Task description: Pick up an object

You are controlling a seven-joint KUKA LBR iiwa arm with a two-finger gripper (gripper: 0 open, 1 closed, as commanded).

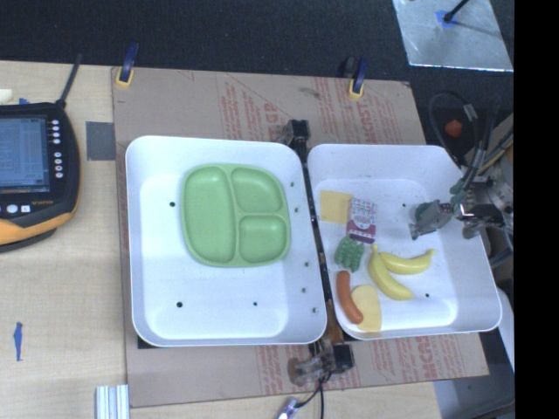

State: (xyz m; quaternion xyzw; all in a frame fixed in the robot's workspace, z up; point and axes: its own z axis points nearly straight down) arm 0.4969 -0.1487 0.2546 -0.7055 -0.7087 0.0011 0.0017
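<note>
Nearest, a hot dog (348, 297) lies beside two bananas (395, 273); above them the fingers (423, 220) hover, grip state unclear.

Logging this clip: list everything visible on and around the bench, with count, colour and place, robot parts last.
bins: 2, white, side by side on the brown board
divided plate: 1, green, in the left bin
cheese slice: 1, yellow, right bin, upper left
small packet: 1, pink and white, right of the cheese slice
green toy: 1, green, below the small packet
bananas: 2, yellow, middle of the right bin
sausage: 1, red-orange, right bin, lower left
pale yellow piece: 1, beside the sausage
clamps: 2, blue and yellow, on the board's far edge
teach pendant: 1, grey and orange, far left
gripper: 1, grey, over the right bin's right side
</note>
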